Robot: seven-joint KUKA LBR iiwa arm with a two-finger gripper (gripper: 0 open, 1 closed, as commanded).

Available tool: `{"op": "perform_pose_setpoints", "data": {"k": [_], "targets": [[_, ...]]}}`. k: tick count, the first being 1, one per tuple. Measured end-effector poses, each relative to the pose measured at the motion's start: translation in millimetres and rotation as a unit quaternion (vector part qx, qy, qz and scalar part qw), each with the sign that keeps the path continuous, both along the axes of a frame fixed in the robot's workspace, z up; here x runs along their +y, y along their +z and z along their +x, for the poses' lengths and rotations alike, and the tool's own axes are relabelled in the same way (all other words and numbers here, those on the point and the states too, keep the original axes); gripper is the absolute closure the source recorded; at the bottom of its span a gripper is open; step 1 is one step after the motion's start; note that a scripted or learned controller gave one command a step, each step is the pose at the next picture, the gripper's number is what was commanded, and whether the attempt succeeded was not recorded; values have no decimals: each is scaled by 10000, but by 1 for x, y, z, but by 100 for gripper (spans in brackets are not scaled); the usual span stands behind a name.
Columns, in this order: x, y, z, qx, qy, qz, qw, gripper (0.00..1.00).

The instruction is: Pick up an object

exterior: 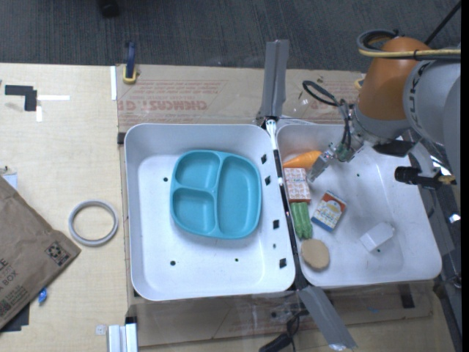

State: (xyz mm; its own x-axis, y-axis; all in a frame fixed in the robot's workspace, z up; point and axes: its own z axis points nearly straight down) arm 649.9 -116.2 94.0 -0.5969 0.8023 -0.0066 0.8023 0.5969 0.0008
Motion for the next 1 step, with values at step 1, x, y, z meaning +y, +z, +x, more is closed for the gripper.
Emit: {"op": "perform_pose_setpoints", "data": {"k": [1], "targets": [[12,-1,9,2,-267,8,9996,0]]}}
